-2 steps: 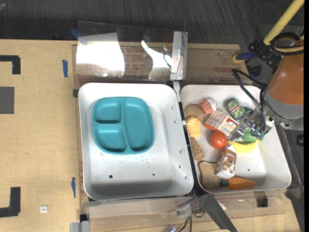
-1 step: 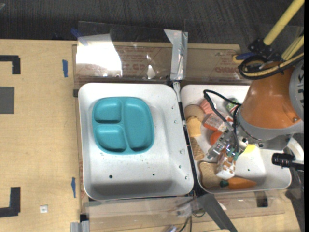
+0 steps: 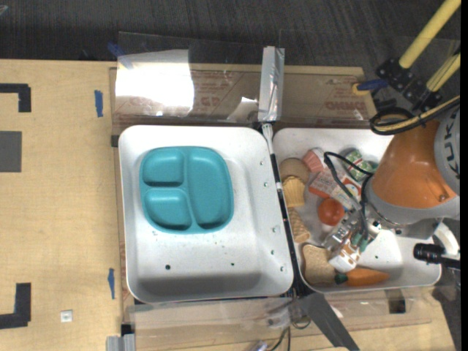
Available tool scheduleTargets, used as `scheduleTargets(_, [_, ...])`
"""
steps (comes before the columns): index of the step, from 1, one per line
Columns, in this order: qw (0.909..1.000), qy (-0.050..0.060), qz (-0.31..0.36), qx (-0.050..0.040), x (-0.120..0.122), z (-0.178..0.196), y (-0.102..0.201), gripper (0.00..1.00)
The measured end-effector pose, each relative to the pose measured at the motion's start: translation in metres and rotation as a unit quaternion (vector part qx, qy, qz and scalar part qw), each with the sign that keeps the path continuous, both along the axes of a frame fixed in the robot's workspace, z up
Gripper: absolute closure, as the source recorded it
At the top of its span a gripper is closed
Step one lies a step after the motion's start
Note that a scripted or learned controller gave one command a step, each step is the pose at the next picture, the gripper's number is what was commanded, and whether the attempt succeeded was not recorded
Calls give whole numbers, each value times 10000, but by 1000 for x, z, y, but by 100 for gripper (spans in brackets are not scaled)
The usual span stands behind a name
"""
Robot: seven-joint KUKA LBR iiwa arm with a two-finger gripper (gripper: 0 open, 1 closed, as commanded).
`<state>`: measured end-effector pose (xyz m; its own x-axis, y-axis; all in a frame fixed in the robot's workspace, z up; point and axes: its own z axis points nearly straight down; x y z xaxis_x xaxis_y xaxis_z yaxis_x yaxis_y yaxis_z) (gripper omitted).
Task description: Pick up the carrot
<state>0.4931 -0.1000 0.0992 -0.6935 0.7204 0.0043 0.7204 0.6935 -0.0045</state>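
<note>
The carrot (image 3: 365, 276), orange with a green stub at its left end, lies flat against the front wall of the right bin (image 3: 409, 258). My gripper (image 3: 346, 248) hangs just above and to the left of it, close over the green end. The grey arm with its orange band (image 3: 409, 174) covers the right half of that bin. I cannot see anything held in the gripper.
In the right bin, a red tomato (image 3: 330, 210), tan crackers (image 3: 293, 191), a pink packet (image 3: 316, 162), a green item (image 3: 360, 159) and a brown bread piece (image 3: 316, 264) crowd round the gripper. The left bin (image 3: 146, 262) bears a teal divided plate (image 3: 187, 188).
</note>
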Motion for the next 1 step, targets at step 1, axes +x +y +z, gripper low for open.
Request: scheduleTargets(1, [9904, -61, 1383, -8, 53, 11, -24, 100])
